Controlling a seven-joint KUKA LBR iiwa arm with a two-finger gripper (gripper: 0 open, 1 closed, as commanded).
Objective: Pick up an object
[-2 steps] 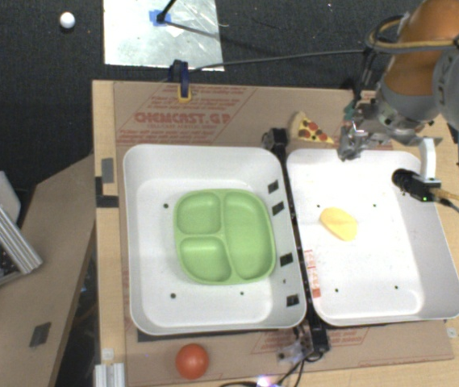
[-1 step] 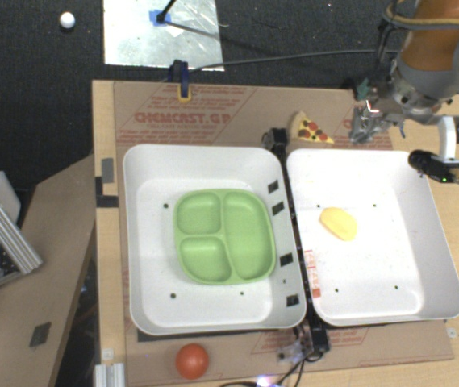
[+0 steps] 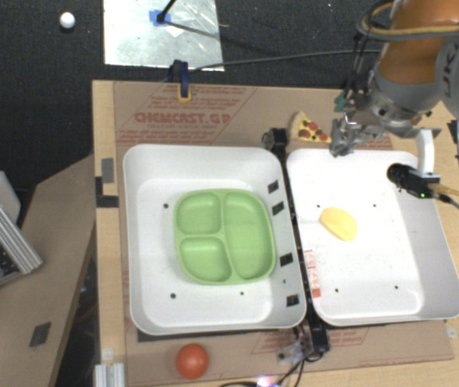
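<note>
While I hang over the far edge of the right bin (image 3: 423, 297), my gripper (image 3: 341, 147) sits just above that bin's back rim, close to the corner nearest the divide between the two bins. I cannot tell its state from this slanted overhead camera view, since the tip is small and dark against the bench. My grey wrist and orange band (image 3: 429, 10) fill the upper right.

The yellow object (image 3: 339, 222) lies on the floor of the right bin, left of its centre, well apart from my gripper and nearer the camera. A green divided tray (image 3: 223, 236) rests in the middle of the left bin (image 3: 144, 297), its compartments facing up.

Outside the bins, a pizza-slice toy (image 3: 308, 127) lies on the cardboard just behind the gap between them, near my gripper. A red ball (image 3: 191, 360) sits on the bench in front of the left bin. A small white ball (image 3: 68, 20) lies on the dark surface at the far left.
</note>
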